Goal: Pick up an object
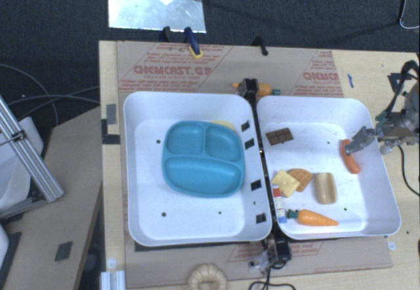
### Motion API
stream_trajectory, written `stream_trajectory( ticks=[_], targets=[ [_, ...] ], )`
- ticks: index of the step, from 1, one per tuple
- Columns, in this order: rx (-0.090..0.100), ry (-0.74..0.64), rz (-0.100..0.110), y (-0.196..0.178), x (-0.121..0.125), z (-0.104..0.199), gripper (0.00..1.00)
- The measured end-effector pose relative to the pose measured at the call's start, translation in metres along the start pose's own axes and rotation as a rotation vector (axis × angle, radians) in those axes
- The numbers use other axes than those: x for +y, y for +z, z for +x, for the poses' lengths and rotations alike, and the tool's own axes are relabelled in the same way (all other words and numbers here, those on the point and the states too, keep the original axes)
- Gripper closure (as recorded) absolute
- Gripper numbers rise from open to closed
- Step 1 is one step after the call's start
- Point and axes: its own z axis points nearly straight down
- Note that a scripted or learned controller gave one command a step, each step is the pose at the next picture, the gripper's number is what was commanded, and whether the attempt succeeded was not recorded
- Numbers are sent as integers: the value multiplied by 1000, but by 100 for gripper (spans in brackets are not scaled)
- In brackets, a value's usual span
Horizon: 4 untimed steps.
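The right bin (367,109) holds several toy foods: a brown chocolate bar (279,136), a yellow cheese wedge (285,182), a tan waffle (300,178), a bread roll (325,187), an orange carrot (317,218) and a red-orange sausage (352,157). My gripper (359,142) reaches in over the bin's right wall, its grey tip just above the sausage's upper end. Whether it touches the sausage is unclear. The arm's wrist (400,126) sits at the right edge of the view.
In the left bin (141,216) lies a blue divided plate (203,157) with something yellow peeking from behind it. A small pen-like item (280,207) lies by the divider between the bins. Clamps (192,42) hold the cardboard at the far edge.
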Motion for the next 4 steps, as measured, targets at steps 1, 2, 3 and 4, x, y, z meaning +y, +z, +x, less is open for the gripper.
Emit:
stream_trajectory(
  ticks=[1, 2, 3, 4],
  targets=[
    [-2, -3, -9, -5, 2, 0, 0],
    [-1, -1, -6, 38, 7, -2, 0],
    [-1, 0, -4, 88, -3, -5, 0],
    [0, 0, -4, 151, -3, -7, 0]
  ],
)
